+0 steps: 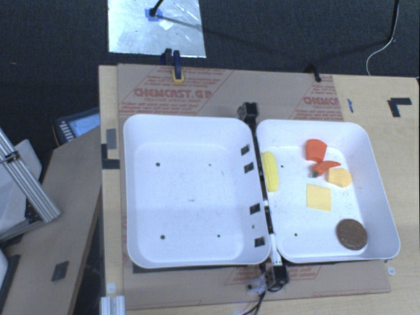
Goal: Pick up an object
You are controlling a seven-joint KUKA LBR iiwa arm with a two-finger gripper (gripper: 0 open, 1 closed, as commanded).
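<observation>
The right bin point(377, 176) holds several small objects. A yellow corn cob point(270, 170) lies along its left wall. An orange piece point(315, 150) sits at the back, with a small orange carrot-like bit point(324, 168) just below it. A yellow-orange cheese wedge point(340, 177) lies to the right of that bit. A flat yellow square point(319, 197) rests in the middle, and a round brown cookie point(352, 233) sits near the front right corner.
The left bin point(141, 136) stands beside the right one, joined by black clips along the shared wall. Both rest on a cardboard sheet point(197, 94) on the bench. A shiny metal plate point(156, 18) lies on the dark floor behind.
</observation>
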